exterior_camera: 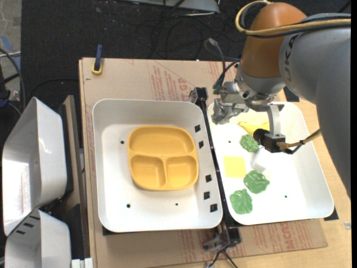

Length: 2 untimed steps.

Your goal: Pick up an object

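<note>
The right bin (pixel 312 197) holds several small items: a flat yellow square (pixel 235 166), three green leafy pieces (pixel 249 143) (pixel 256 181) (pixel 241 201), a yellow wedge (pixel 252 125) and a small white piece (pixel 259 161). My gripper (pixel 224 111) hangs low over the bin's far left corner, left of the yellow wedge and above the nearest green piece. Nothing can be seen held in it. The grey arm and its orange band (pixel 268 35) cover the bin's far edge.
The left bin (pixel 106 205) holds a yellow three-compartment plate (pixel 163 156). A black divider with clips (pixel 207 161) runs between the bins. A black part on a cable (pixel 269 139) hangs from the wrist over the right bin. White containers (pixel 30 161) stand at the far left.
</note>
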### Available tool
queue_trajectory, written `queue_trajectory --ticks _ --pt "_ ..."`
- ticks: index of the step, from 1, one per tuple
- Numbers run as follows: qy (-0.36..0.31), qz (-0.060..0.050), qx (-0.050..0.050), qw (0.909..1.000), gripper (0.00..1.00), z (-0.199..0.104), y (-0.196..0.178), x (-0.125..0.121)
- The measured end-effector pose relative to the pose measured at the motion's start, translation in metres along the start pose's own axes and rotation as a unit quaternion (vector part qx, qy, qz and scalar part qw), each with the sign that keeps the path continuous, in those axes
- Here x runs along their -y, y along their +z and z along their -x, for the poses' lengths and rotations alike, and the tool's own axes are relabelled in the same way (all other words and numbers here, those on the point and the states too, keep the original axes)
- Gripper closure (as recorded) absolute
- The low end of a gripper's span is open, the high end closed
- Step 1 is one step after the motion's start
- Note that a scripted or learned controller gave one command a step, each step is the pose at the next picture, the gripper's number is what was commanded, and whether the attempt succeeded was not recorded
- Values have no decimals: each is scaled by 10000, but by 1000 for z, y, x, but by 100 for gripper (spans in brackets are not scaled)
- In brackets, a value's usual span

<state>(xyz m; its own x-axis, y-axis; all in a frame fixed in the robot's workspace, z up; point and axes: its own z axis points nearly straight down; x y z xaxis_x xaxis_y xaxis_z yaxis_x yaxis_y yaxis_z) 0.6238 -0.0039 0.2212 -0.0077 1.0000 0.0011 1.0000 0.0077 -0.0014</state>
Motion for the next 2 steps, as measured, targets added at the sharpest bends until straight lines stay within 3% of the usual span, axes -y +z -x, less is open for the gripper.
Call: queue_trajectory --ticks 1,2 --pt "-3 18 -2 10000 100 -50 -13 -3" --pt "2 0 4 10000 100 -102 -1 0"
